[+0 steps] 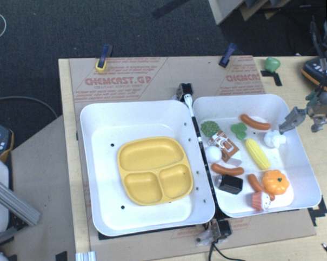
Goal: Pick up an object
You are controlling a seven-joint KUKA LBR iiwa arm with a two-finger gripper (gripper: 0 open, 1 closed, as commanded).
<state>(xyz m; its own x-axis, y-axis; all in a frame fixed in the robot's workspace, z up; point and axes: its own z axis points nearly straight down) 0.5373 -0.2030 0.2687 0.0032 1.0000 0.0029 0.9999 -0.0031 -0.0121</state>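
Gripper [291, 121] being held at right bin [300, 164] edge, beside white object [274, 140], jaw state impossible to tell, 1 yellow tray [153, 170] being kept in left bin [100, 173]

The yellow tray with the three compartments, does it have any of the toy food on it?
No. The yellow tray lies bare in the left bin, while the toy food sits in the right bin.

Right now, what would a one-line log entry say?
gripper: at right bin's far right edge | beside small white object | nothing seen held | yellow tray: left bin
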